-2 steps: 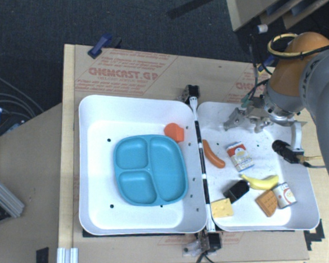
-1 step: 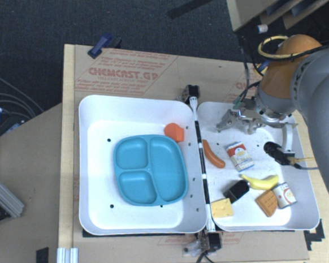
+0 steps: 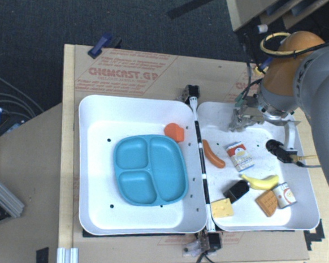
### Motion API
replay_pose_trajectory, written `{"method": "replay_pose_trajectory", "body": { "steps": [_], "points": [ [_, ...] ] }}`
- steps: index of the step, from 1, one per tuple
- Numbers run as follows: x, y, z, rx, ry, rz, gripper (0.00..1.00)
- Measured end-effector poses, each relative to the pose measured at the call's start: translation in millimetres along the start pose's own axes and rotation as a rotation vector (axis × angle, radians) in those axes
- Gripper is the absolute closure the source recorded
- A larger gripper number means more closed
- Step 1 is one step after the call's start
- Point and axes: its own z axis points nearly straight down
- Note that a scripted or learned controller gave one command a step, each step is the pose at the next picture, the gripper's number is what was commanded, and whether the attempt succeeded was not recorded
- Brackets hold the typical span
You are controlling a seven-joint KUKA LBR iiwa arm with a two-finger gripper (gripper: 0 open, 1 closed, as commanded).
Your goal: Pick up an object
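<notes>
While the gripper (image 3: pixel 240 121) hangs over the right bin's (image 3: pixel 302 215) far corner, its state stays unreadable. The hot dog (image 3: pixel 213 154) lies diagonally, pointing far-left to near-right.

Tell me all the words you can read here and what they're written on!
"CHEMCAST GP", in red letters, on the brown board under the bins; the smaller lines around it are too blurred to read.
The small red and white packet and the little can have labels, too small to read.
</notes>
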Motion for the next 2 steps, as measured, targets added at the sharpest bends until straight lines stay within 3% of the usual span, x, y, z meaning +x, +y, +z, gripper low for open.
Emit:
{"method": "replay_pose_trajectory", "body": {
  "steps": [1,2],
  "points": [
    [0.0,-0.1,0.2,0.0,0.0,0.0,0.0],
    [28.9,-0.6,10.7,0.001,0.001,0.001,0.0]
  ]
}}
